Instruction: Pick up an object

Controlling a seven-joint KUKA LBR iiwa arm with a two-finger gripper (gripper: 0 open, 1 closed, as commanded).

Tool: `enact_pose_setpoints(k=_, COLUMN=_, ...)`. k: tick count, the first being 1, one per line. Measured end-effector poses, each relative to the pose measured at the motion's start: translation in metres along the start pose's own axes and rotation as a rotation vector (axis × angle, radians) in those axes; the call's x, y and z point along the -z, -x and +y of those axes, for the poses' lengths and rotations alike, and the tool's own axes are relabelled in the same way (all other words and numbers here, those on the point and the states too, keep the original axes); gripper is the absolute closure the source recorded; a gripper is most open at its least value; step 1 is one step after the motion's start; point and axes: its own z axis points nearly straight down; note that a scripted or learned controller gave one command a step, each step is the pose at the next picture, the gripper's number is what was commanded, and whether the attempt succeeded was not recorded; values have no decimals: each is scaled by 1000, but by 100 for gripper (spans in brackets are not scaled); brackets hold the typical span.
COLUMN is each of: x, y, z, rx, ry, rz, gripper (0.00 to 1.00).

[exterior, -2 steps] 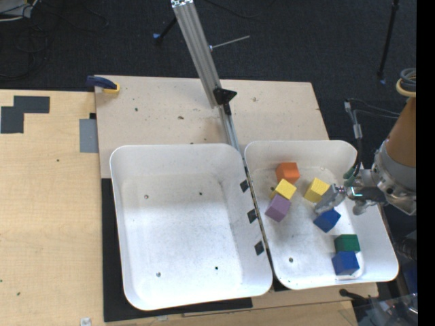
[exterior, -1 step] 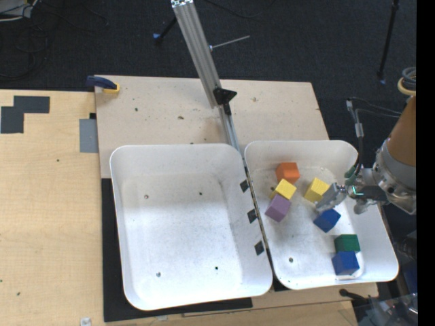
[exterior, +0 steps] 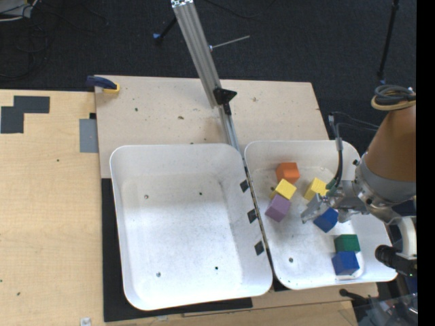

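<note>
- Nearest the lens: blue cube [exterior: 346,262] in the right bin [exterior: 299,278], at its front corner, green cube [exterior: 348,242] touching it just behind.
- Second blue cube [exterior: 327,220] sits mid-bin, directly at the gripper [exterior: 319,209]; whether it lies between the fingers or just beside them, cannot tell, nor the jaw state.
- Yellow cube [exterior: 315,187] just behind the gripper; another yellow cube [exterior: 285,189], purple cube [exterior: 277,208] and orange cube [exterior: 287,171] cluster further left.
- Handling, by judgement: small blocks, likely light and rigid, flat-sided, not fragile. Best hold: two opposite flat faces, squarely, since a corner grip would probably slip.
- Left bin [exterior: 136,175] lies well apart from the arm.
</note>
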Motion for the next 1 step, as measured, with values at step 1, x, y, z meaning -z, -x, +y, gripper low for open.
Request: enact_pose_setpoints(k=1, x=-59, y=3, z=7, rx=0, ry=-1, rz=0, gripper=0)
